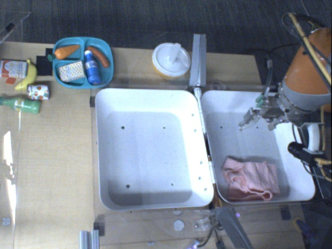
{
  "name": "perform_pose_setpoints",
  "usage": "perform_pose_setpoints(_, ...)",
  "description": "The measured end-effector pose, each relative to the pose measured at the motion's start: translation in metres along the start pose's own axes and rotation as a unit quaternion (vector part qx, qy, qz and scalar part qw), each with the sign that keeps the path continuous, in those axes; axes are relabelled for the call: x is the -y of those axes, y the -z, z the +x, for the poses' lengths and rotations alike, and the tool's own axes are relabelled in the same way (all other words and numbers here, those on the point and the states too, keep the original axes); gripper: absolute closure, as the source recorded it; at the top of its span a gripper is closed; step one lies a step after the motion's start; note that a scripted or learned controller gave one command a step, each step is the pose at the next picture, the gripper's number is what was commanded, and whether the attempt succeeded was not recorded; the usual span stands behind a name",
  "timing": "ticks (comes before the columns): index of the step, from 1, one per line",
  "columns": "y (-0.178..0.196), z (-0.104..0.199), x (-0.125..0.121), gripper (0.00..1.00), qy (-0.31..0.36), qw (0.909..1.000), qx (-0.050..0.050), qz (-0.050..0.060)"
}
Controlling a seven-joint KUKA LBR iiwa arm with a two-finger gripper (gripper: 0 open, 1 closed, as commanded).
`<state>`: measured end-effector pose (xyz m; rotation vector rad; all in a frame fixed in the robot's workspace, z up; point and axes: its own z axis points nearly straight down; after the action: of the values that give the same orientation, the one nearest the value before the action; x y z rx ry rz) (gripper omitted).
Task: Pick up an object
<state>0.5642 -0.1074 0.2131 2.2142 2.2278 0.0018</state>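
The gripper (pixel 258 117) hung open over the right bin (pixel 228 108), holding nothing. A pink cloth (pixel 251 178) lay in the near end of that bin.

a blue divided tray (pixel 106 61) of toy food sits beside a yellow lidded cup (pixel 171 60).

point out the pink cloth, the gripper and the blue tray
pink cloth (pixel 250 178), camera view, middle of the crumpled fabric
gripper (pixel 252 116), camera view, midway between its fingertips
blue tray (pixel 106 61), camera view, bare right rim
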Motion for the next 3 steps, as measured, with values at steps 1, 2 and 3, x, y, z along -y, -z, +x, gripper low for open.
perform_pose_setpoints(1, -0.119, 0.026, 0.056, 0.0, 0.024, 0.9997, 0.0, -0.002)
perform_pose_setpoints(2, -0.028, 0.054, 0.076, 0.0, 0.079, 0.9969, 0.0, -0.001)
perform_pose_setpoints(3, -0.122, 0.017, 0.069, 0.0, 0.115, 0.9933, 0.002, -0.009)
